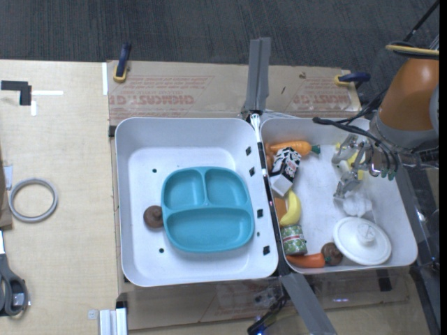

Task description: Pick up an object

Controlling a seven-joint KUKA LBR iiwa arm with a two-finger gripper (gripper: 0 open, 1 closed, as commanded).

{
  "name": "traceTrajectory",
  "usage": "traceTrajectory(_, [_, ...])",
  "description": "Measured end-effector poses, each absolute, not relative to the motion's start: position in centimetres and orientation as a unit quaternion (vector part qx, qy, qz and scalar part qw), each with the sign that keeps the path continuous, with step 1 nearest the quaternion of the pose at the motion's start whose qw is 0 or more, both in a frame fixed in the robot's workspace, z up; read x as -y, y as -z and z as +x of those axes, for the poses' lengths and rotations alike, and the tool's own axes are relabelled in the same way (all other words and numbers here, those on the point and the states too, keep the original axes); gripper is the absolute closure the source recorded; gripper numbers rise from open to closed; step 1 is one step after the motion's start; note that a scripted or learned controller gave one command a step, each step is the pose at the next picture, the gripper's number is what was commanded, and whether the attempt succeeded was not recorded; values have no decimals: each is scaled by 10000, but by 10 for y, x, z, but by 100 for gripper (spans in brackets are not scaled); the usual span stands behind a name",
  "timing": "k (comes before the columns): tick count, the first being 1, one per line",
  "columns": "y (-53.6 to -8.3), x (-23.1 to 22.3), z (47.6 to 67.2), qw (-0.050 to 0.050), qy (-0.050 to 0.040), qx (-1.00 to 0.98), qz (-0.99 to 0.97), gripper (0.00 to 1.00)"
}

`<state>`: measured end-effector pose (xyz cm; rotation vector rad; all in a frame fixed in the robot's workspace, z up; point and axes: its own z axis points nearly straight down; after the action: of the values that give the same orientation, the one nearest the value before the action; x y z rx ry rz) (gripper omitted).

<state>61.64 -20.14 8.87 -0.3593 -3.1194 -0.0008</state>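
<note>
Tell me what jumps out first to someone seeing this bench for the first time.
The turquoise three-compartment plastic plate dominates the left white bin, a small brown round object beside it. In the right white bin, toy foods crowd the left wall: an orange carrot, a yellow banana. The end effector hangs above a round white lid.

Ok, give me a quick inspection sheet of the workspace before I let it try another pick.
Surface: wooden bench with two white bins, left bin, right bin.
Job's things: blue divided plate and brown round object in left bin; carrot, banana, white lid in right bin.
Clutter: grey tape ring on the bench.
Gripper: gripper low over right bin, nothing seen between its fingers.
Cables: black cables by the wrist.
Surroundings: dark floor.
</note>
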Motion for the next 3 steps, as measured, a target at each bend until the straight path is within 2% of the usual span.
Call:
traceTrajectory(1, [-89, 221, 643, -4, 3, 9923, -1238, 0])
traceTrajectory(2, [-96, 220, 644, -6, -3, 9925, -1223, 100])
traceTrajectory(3, [-96, 220, 644, -5, -2, 9925, -1222, 0])
